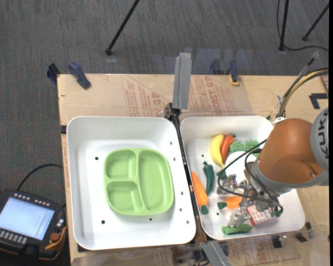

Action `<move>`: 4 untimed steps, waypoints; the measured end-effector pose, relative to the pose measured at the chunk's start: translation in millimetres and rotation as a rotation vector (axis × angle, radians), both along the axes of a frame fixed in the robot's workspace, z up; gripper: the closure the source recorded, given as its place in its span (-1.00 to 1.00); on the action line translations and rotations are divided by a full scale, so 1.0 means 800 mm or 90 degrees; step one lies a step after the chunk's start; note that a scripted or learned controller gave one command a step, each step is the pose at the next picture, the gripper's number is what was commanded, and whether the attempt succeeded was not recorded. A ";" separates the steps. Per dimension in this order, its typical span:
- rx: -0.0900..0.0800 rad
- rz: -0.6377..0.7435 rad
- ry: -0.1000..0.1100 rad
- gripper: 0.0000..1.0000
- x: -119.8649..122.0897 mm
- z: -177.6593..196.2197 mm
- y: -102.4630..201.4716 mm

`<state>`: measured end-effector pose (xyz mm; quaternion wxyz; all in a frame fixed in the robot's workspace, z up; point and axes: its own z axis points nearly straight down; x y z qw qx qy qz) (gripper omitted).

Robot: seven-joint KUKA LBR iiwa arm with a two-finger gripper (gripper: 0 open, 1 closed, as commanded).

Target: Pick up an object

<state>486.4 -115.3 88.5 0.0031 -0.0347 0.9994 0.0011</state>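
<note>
Table [122, 96]: cardboard-topped, carries two white bins side by side. Arm [291, 154] enters from the right, its orange band hanging over the right bin [241, 123] and hiding part of the contents.

Left bin [83, 148], well left of the hand: holds a green divided tray [139, 180], lying flat, nothing in its compartments. Probably a drop-off spot, not the pick target.

Right bin holds the toy food, so the pick is likely here. Hand [250, 201] is low in the bin's near part, among the clutter; cables and wrist hardware cover it, so whether it is spread or pressed together I cannot tell. No item is seen between its tips, so no grasp is logged.

Items, larger first:
- carrot [198, 188], left of the hand, lying along the bin's left wall.
- banana [216, 148], beyond the hand, with a red-orange pepper [227, 144] touching it.
- dark green piece [209, 177], between carrot and hand.
- green pod [236, 229], just below the hand.
- small red-and-white packet [259, 216], just beside the hand, the closest candidate.

Judgement: descent phase, pick not yet confirmed. Crowding near the hand risks a miss.
</note>
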 end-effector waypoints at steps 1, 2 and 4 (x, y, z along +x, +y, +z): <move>0.000 0.003 0.002 1.00 0.000 0.011 0.002; 0.000 0.004 0.002 -1.00 0.000 0.010 0.003; 0.001 0.008 0.003 -1.00 0.001 0.021 0.006</move>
